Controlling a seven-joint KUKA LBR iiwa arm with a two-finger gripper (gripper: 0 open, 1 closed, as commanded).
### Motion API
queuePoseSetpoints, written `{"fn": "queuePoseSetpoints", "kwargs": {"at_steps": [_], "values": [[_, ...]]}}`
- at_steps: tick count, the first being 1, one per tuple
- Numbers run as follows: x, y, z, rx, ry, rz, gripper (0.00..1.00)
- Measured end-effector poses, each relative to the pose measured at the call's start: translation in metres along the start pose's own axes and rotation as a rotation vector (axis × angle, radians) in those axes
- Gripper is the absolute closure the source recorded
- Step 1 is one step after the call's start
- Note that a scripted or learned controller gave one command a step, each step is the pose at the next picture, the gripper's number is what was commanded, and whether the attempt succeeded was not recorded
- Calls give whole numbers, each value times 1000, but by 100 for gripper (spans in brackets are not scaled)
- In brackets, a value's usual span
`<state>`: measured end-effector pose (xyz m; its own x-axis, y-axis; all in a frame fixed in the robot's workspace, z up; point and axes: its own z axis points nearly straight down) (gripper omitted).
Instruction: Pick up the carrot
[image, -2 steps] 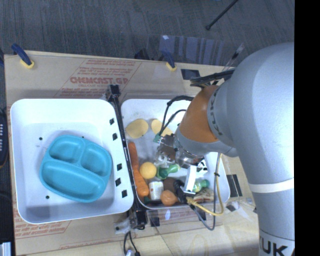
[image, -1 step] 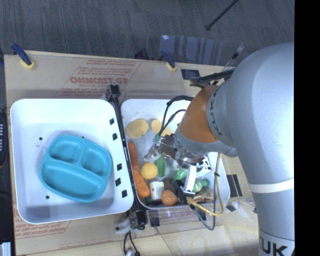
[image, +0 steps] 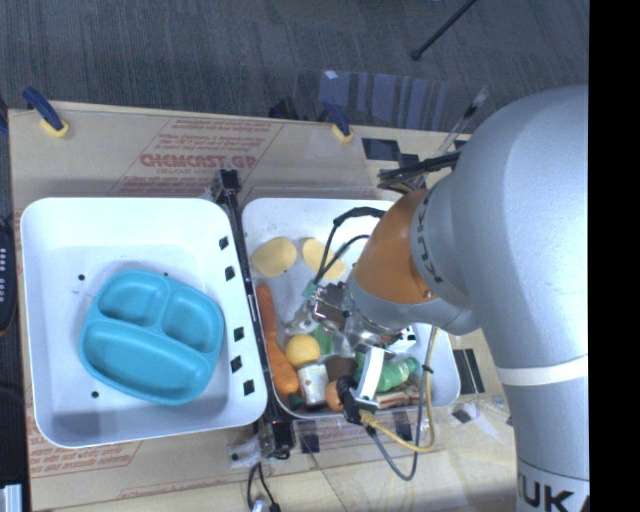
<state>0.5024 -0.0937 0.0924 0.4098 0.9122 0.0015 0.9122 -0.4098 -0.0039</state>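
Two bins sit side by side on a brown sheet (image: 120, 155), and on that sheet we read red print, "CHEMCAST GP", just beyond the left bin (image: 60, 240); the smaller red lines under it are too fine for us to read. At the near right we make out the white letters "UKA" on the grey arm (image: 530, 250), cut off at the frame's edge.

The carrot (image: 269, 335) lies in the right bin (image: 300, 208), tight against its left wall. It is long, slim and plain orange, running from far to near, with its near end close to the bin's near corner.

The gripper (image: 330, 315) hangs low over the middle of the right bin, just right of the carrot, and we cannot tell whether it is open or closed, nor whether it touches the carrot.

Beside it we see a yellow fruit (image: 302, 349), two pale yellow lumps (image: 273, 257) toward the far wall, and something green (image: 396, 372) under the wrist. The left bin holds a blue divided tray (image: 150, 335).
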Motion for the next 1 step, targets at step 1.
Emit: {"fn": "queuePoseSetpoints", "kwargs": {"at_steps": [1], "values": [[2,4,-12,-11,5,-5,100]]}}
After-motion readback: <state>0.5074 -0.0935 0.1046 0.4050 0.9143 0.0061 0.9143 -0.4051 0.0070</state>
